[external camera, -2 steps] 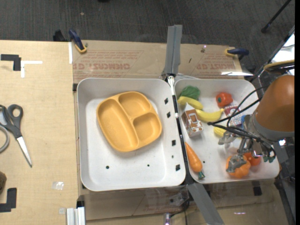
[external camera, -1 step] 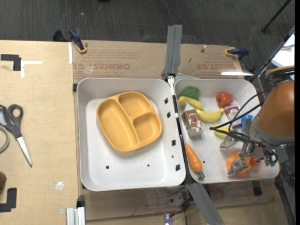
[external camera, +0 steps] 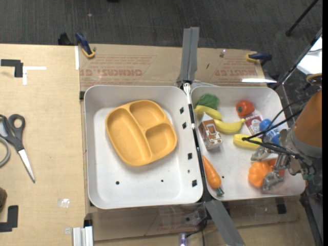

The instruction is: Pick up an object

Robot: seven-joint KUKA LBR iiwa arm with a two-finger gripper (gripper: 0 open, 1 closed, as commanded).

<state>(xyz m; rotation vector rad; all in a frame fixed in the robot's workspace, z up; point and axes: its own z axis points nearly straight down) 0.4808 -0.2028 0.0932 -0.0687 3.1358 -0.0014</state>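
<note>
light: bright, even overhead | shadows: soft (faint at bin (external camera: 89, 152) walls) | glare: mild on white plastic | focus: sharp

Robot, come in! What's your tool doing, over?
Tool low in right bin, near corner. Beside orange pumpkin toy, grip unconfirmed. Bananas, carrot nearby.

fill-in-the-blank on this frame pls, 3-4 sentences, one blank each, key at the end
1. The yellow divided plate lies in the ____ bin.
2. The plate has ____ compartments.
3. The carrot lies along the ____ wall of the right bin, which is the wall by the other bin.
4. The gripper hangs beside an ____ fruit in the right bin's near corner.

Missing words: left; three; left; orange
</note>
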